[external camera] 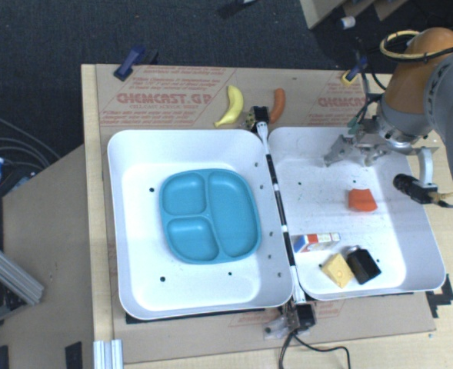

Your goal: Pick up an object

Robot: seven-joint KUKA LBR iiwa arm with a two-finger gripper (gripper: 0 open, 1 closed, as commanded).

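The grey two-finger gripper hangs splayed and released over the right white bin, grasping nothing; the orange block lies at its six o'clock.

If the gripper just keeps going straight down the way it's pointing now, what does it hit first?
Most likely bare floor of the right bin near its top end. The gripper points down there, and nothing lies under it; the orange block sits nearer the camera, apart. Depth is hard to judge from this slant.

Two bins, one blue tray
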